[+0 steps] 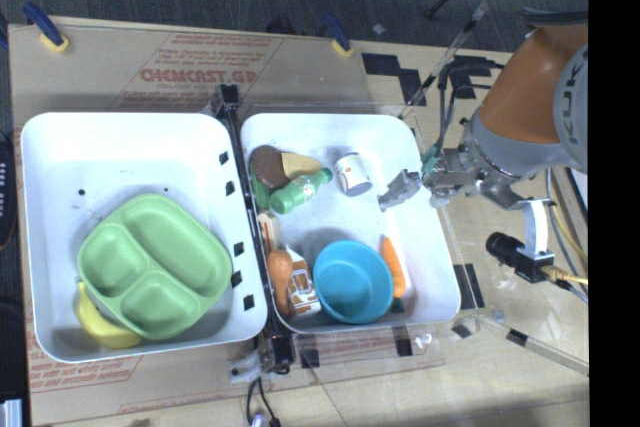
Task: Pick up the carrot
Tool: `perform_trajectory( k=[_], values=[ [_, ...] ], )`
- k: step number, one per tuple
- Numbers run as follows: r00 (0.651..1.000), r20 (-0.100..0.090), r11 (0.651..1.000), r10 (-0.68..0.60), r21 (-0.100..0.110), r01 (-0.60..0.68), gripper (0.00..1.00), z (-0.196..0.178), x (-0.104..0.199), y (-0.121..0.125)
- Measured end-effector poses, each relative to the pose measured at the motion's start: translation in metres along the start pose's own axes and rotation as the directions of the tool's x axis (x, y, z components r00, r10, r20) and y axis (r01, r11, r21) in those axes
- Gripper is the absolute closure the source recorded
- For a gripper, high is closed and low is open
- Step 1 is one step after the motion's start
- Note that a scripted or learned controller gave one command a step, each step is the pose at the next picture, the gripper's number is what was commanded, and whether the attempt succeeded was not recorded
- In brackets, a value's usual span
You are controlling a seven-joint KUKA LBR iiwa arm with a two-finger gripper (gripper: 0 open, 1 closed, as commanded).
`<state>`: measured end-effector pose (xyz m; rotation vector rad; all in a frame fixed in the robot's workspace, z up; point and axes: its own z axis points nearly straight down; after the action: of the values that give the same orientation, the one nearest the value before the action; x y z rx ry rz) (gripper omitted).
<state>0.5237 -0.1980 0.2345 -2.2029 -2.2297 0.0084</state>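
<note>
The carrot (393, 266) is a small orange stick lying in the right bin (425, 215), squeezed between a blue bowl (352, 281) and the bin's right wall. My gripper (399, 189) hovers over the right side of that bin, farther back than the carrot and apart from it. Nothing shows in its grasp. The grey arm with its orange band (530, 85) comes in from the right.
The right bin also holds a brown and tan ice cream cone (275, 165), a green bottle (297, 192), a small silver can (351, 173), an orange sausage-like piece (279, 269) and a small printed box (302, 293). In the left bin (60, 155), a green divided plate (155, 263) lies over a yellow item (95, 320).
</note>
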Motion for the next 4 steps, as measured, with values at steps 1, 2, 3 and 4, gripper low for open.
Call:
perform_trajectory(
  k=[1,2,3,4],
  values=[
    [0.994,0.000,0.994,0.106,-0.006,-0.106,0.00,0.144,-0.013,-0.026],
    [0.996,0.002,0.996,0.092,-0.002,-0.092,1.00,0.133,-0.013,-0.025],
    [0.967,0.004,0.966,0.257,-0.008,-0.257,1.00,0.054,0.035,-0.007],
    [0.999,0.003,0.999,0.036,-0.004,-0.036,1.00,0.025,-0.001,-0.015]
  ],
)
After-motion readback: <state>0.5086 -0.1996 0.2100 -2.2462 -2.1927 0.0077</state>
